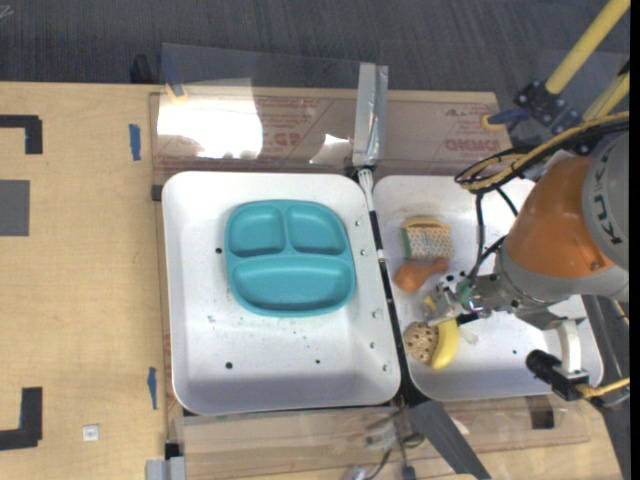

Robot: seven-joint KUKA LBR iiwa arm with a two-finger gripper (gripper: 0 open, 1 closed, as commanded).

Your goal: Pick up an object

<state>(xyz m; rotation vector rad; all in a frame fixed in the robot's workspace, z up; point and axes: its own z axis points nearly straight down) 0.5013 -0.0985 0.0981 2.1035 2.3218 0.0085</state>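
Several small items lie in the right bin (pixel 500 363). A tan sponge-like block with a green top (pixel 427 238) sits toward the back. An orange piece (pixel 413 274) lies just in front of it. A chocolate-chip cookie (pixel 419 341) and a yellow banana (pixel 446 344) rest near the front left corner. My gripper (pixel 449 301) hangs low over the bin's left half, between the orange piece and the banana, close above the banana's upper end. I see nothing held in it.
The left bin (pixel 200 298) holds a teal divided plate (pixel 290 257). A raised divider (pixel 378 268) separates the two bins. The grey arm with its orange band (pixel 555 228) covers the right bin's right side. Cables (pixel 500 173) loop above it.
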